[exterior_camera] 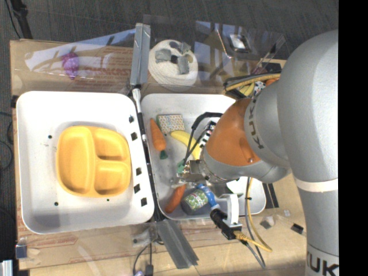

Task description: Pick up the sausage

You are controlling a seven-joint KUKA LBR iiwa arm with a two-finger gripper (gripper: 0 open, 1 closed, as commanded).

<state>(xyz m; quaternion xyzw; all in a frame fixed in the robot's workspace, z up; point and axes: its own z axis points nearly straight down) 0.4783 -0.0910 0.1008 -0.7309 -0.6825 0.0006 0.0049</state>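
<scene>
Yellow tray in left bin, carrot, banana in right bin

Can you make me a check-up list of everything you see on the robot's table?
Surface: two shallow white bins, the left bin and the right bin, side by side on a brown bench.
Job's things: a reddish-orange sausage-shaped piece lies near the right bin's front edge, untouched.
Clutter: yellow divided plastic tray in the left bin; orange carrot, yellow banana, checkered patterned block and a blue-and-green packet in the right bin.
Hand: the robot's hand hovers over the right bin; its fingers are too hidden to judge.
Cables: black and yellow cables run along the arm.
Surroundings: white rope roll and a purple toy behind the bins.
</scene>
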